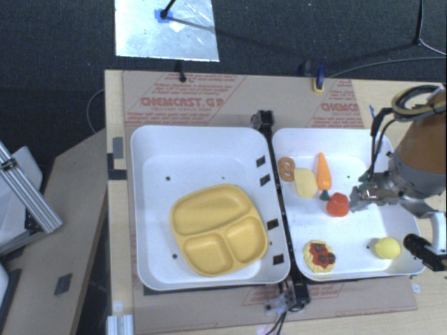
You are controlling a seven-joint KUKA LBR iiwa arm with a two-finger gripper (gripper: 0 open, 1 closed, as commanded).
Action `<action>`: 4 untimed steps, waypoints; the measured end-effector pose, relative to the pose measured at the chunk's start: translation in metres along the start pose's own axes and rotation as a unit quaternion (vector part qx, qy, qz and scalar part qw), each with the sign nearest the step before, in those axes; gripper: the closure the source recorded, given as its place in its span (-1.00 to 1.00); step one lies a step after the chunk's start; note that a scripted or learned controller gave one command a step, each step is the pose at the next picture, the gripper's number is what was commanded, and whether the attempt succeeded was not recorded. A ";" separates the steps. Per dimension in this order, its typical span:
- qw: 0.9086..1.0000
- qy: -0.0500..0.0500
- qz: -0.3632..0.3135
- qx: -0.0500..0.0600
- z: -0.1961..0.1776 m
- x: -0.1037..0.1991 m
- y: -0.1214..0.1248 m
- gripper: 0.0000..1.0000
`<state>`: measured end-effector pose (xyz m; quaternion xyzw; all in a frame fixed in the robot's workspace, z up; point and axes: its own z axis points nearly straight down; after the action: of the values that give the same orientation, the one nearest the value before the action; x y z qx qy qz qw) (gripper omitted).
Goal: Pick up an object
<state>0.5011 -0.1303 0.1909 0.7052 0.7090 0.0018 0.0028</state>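
Two bins: side by side on the bench, left bin [150, 152] and right bin [349, 149].
Left bin contents: one yellow divided tray [218, 228], lying toward 6 o'clock of the bin floor, its compartments bare.
Right bin, 9 o'clock side: pretzel [286, 167] near the dividing wall, pale yellow piece [305, 183] just beside it.
Right bin, centre: carrot [323, 171] lying roughly along the 12-to-6 line; red tomato [337, 204] at its 6 o'clock end, close to it or touching, cannot tell which.
Right bin, 6 o'clock rim: small pizza [320, 255] flat on the floor.
Right bin, 4 o'clock: lemon [387, 247], well apart from the cluster.
Gripper: gripper [366, 195] low over the right bin, at 3 o'clock of the tomato and just beside it.
End effector state: cannot tell whether apart or together; the metal tip is too small and blurred, and nothing visibly sits between it.
Likely target: tomato, judged from nearness alone.
Risk 1: tip is offset to the side of the tomato, so a close may nudge it toward 9 o'clock instead of trapping it.
Risk 2: round, smooth toy may roll or squirt out under pinch.
Risk 3: carrot crowds the tomato at 12 o'clock; a finger could land on it, or two items get caught.
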 end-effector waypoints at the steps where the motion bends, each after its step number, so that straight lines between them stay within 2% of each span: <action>1: 1.000 0.000 0.000 -0.001 -0.063 0.001 -0.002 1.00; 3: 1.000 0.002 -0.003 0.002 -0.070 0.104 0.032 1.00; 4: 1.000 0.002 -0.002 0.003 -0.049 0.149 0.047 1.00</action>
<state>0.5475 0.0191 0.2401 0.7037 0.7105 0.0007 -0.0005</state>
